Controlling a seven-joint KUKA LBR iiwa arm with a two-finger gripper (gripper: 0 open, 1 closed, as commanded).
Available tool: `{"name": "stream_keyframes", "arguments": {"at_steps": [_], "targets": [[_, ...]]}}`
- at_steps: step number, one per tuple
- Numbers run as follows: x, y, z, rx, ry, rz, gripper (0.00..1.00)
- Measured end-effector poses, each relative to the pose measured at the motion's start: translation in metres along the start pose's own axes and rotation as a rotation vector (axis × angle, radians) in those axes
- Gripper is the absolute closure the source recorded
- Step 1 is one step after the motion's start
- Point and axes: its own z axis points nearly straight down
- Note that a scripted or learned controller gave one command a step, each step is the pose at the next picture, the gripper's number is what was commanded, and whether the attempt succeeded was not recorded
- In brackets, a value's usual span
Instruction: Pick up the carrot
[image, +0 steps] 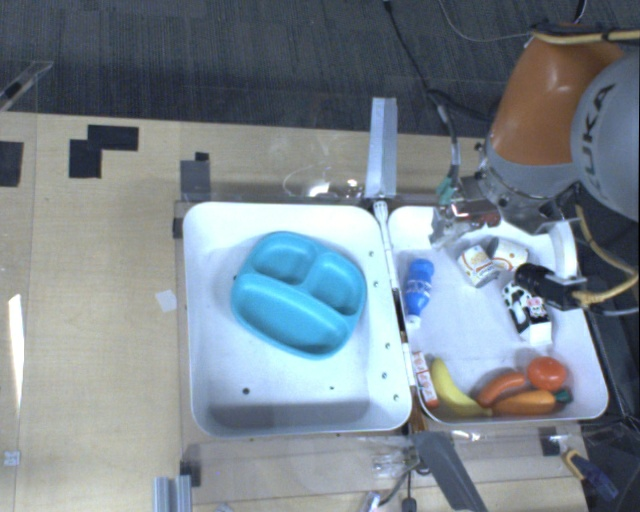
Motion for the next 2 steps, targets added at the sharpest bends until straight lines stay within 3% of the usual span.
{"name": "stream_keyframes", "arguments": {"at_steps": [1, 2], "targets": [[0.019, -0.080, 0.002, 0.001, 0.000, 0.302, 1.00], [0.011, 0.041, -0.076, -0.002, -0.001, 0.237, 1.00]]}}
